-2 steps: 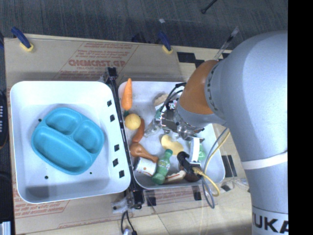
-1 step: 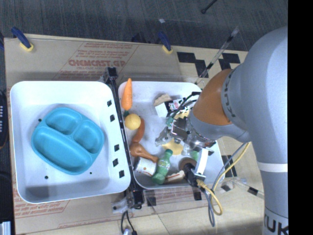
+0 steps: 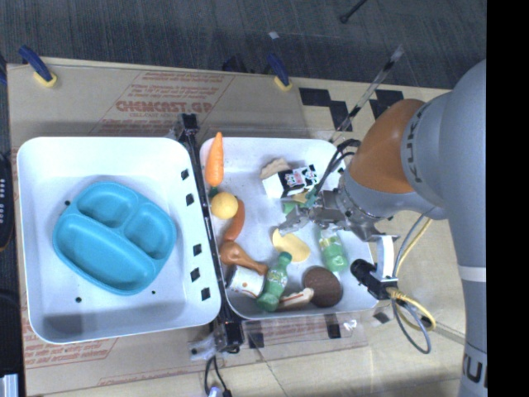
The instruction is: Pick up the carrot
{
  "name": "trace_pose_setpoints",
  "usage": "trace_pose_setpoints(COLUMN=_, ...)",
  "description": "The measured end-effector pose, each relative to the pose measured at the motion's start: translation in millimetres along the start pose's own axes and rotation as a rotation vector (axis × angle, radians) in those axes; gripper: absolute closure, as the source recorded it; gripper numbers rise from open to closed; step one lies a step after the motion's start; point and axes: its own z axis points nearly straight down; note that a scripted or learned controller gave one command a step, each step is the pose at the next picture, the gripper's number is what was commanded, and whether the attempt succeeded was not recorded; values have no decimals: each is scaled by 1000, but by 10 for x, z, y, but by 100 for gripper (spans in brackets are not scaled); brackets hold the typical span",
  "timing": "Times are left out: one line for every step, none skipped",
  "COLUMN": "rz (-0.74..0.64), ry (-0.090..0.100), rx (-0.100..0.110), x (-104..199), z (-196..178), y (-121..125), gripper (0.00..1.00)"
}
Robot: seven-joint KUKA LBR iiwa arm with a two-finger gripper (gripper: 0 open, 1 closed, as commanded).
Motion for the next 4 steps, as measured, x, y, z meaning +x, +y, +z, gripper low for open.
trace_pose_setpoints(rz=260, ry=2, rx=3, x=393, z=197, y=460, gripper=0)
trace_pose_setpoints(rz=239, ry=3, rx=8, x=412, z=507, y=-143, gripper=0)
trace_pose_setpoints(rz=232, ry=4, rx=10, x=418, z=405, y=-131, gripper=100)
trace_pose_setpoints(rz=321, ry=0, rx=-6, x=-358, z=-838, y=-287, gripper=100)
